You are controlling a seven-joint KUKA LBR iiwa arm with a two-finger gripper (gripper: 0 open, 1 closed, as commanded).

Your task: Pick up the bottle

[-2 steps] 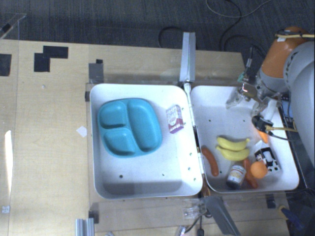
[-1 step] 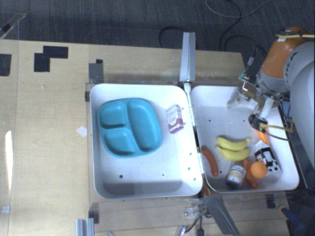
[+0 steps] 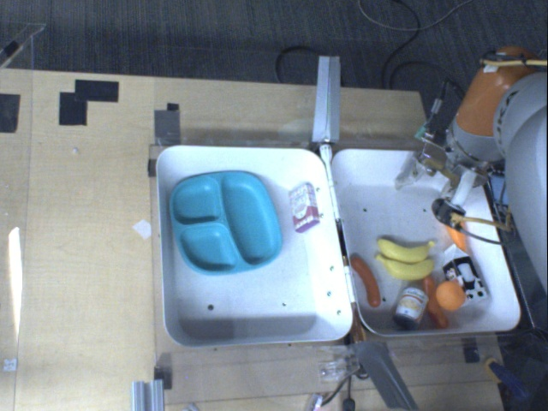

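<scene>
Bottle lay at the right bin's front edge, wedged between sausage, bananas and orange, so we needed a straight-down, narrow approach; gripper sat well apart near the back wall, jaw state unreadable.

light: bright, even | shadows: soft | focus: slightly blurry
</scene>
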